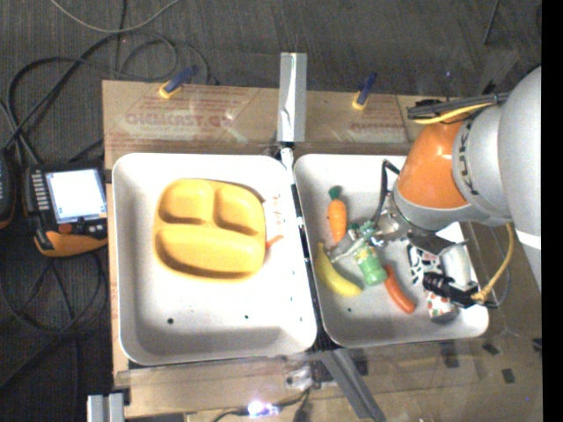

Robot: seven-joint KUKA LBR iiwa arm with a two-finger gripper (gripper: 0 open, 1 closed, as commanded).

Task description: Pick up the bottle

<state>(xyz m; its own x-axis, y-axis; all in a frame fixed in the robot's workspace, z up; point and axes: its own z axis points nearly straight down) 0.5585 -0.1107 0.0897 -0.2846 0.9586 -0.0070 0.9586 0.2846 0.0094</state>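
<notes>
The bottle (pixel 369 262) is small, with a clear body and a green end, and lies in the middle of the right bin (pixel 387 328). It rests between a banana (pixel 336 276) and a small orange-red vegetable (pixel 400 295). My gripper (pixel 373 233) reaches down from the right, with its tip right at the bottle's upper end. The wrist and its orange band hide the fingertips, so I cannot see whether anything is gripped.
A carrot (pixel 336 219) lies just left of the gripper. A black-and-white patterned object (pixel 421 261) and a shiny metal cup (pixel 455 260) sit at the right side of the right bin. The left bin (pixel 141 315) holds a yellow divided tray (pixel 211 229).
</notes>
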